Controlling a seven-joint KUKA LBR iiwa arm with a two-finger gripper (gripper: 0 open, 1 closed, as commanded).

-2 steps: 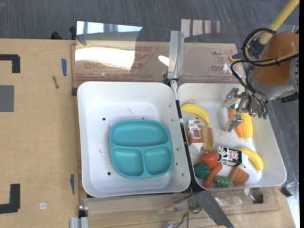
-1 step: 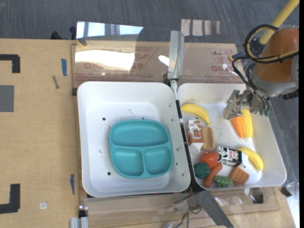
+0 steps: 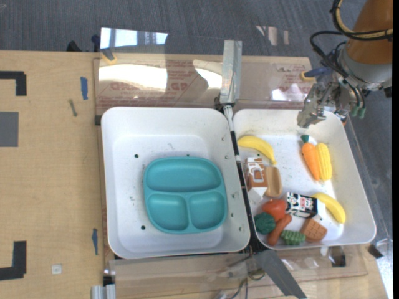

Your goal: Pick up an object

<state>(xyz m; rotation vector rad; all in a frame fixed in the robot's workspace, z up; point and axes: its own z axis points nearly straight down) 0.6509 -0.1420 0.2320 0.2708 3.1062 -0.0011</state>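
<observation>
White bins sit side by side on the bench point(image 3: 43, 185); using the right bin point(image 3: 358, 185) as landmark. End effector point(image 3: 315, 108) hangs over the right bin's far edge, near its far right corner, just above the carrot's green top; can't tell whether it's released or clenched, and nothing visibly sits in it. Inside the right bin: carrot point(image 3: 310, 159) and corn cob point(image 3: 323, 159) lie touching, side by side in the far right part. Banana point(image 3: 257, 146) lies along the far left side. Brown and white box point(image 3: 255, 172) sits next to a tan bread piece point(image 3: 273, 179) on the left side, mid depth. Second banana point(image 3: 331, 206) is at the near right. Black and white carton point(image 3: 302, 204) lies just left of it. Near left corner holds a cluster: red tomato point(image 3: 273, 208), green vegetable point(image 3: 264, 223), small carrot point(image 3: 279, 228), green piece point(image 3: 292, 237), orange waffle piece point(image 3: 315, 230). Left of the right bin, the left bin point(image 3: 118, 167) holds a teal divided plate point(image 3: 184, 192).
</observation>
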